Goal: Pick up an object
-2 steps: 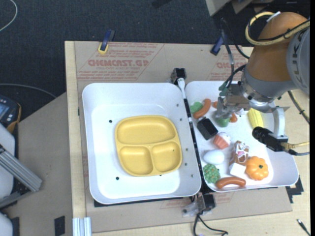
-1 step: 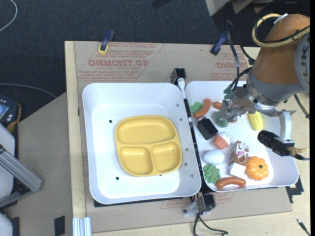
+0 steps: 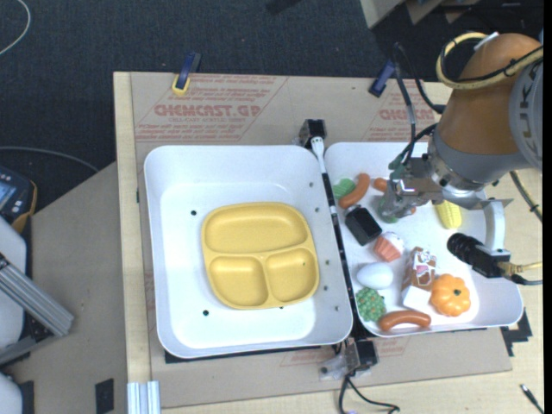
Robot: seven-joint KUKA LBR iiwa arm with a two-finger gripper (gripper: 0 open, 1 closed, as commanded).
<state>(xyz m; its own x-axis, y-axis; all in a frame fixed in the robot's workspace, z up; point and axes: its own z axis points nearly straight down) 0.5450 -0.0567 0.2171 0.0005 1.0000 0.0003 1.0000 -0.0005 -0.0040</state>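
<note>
Camera view — gripper low in right bin, among toy foods; grip state cannot be told. Step: reaching. Next: close on one item, lift.

Bright, even overhead light, a touch soft all round.
The two white bins nearly bleach out, with only faint shadows under the yellow tray; the dark floor swallows detail, and the orange arm carries a mild sheen.
</note>
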